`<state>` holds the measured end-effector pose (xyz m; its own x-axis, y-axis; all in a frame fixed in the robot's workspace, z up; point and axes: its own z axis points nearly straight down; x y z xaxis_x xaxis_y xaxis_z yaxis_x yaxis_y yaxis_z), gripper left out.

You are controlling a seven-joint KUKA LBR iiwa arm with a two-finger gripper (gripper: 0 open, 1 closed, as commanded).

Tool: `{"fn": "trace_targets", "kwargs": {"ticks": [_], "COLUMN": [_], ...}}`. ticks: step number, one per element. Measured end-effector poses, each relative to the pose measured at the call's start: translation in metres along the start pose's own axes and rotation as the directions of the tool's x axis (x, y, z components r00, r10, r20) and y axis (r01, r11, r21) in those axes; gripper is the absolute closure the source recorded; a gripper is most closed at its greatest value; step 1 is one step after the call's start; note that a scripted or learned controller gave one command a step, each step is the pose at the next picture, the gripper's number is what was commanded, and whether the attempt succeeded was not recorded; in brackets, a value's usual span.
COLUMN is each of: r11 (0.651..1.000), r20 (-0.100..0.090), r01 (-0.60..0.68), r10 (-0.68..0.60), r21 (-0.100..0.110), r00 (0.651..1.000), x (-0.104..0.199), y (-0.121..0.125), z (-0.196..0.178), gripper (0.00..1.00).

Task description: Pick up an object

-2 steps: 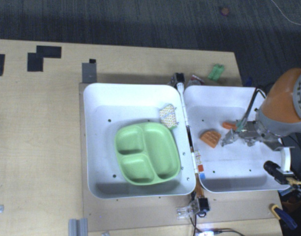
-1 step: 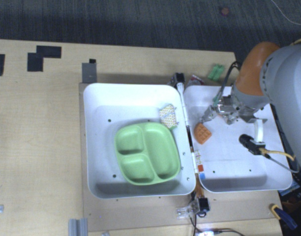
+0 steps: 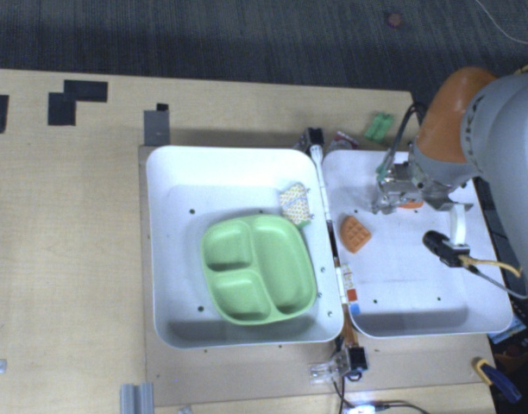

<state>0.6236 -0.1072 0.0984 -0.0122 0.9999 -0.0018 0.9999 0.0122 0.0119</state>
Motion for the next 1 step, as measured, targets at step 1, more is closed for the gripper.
{"fn": "trace_targets", "kwargs": {"ticks": [1], "r11": [1.000], "r20": [-0.001], "r01": [-0.008], "r10": [0.008], "r21": [0.008], "r00": [1.000], "x": [-0.0728], "y": [0.0330], "z": [0.0136], "gripper": [1.00]}}
